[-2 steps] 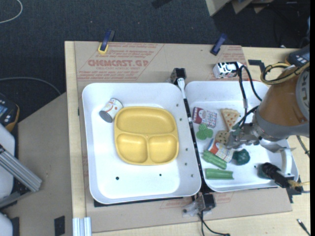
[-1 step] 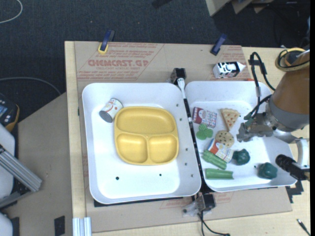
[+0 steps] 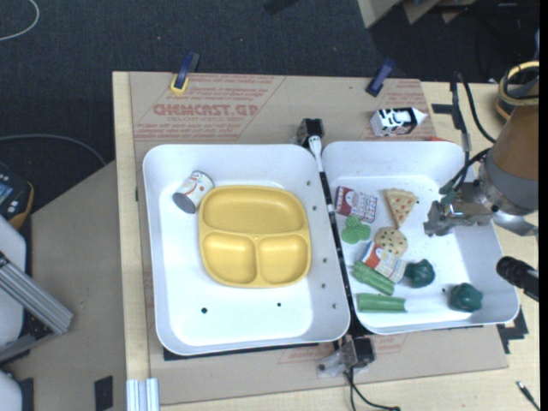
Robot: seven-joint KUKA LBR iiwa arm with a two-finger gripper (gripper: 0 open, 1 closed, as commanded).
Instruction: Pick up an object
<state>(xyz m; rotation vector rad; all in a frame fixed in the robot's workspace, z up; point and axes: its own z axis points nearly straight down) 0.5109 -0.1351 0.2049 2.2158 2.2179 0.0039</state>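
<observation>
My gripper (image 3: 435,223) hangs over the right side of the right bin (image 3: 428,157), its dark fingers pointing left. Left of it lie several small toy foods: a pizza slice (image 3: 399,204), a red-and-white packet (image 3: 355,204), a cracker-like piece (image 3: 390,242), a green round piece (image 3: 355,229), a green pod (image 3: 373,277), a green bar (image 3: 381,303), and two dark green lumps (image 3: 419,273) (image 3: 466,296). Nothing shows between the fingers.
The left bin (image 3: 167,255) holds a yellow divided plate (image 3: 254,234) and a small can (image 3: 193,191) lying at its upper left. A black-and-white object (image 3: 398,120) sits on the cardboard behind the right bin. Clamps stand along the far board edge.
</observation>
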